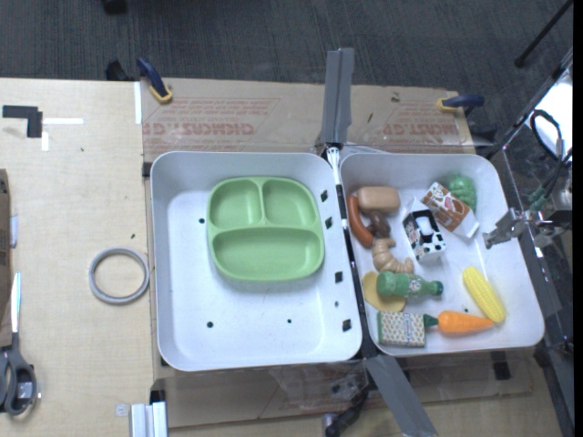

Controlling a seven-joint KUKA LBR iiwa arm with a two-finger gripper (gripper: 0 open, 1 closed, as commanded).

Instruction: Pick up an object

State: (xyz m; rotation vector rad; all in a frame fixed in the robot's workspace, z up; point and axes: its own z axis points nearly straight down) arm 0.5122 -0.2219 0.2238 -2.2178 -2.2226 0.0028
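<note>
right bin [510, 185] holds toy food, corn cob [484, 293] lying near right wall, carrot [465, 322] flat at front, green bottle [409, 286] on side mid-bin

1. Two white bins: the left bin [173, 271] and the right bin [510, 335].
2. One green divided plate [266, 229].
3. One toy carrot [465, 322].
4. One corn cob [484, 294].
5. One green bottle [408, 286].
6. One hot dog [359, 221].
7. One bread loaf [379, 198].
8. One tape ring [118, 274].
9. One pair of scissors [16, 371].
10. Two clamps: one [155, 80], another [460, 104].
</note>
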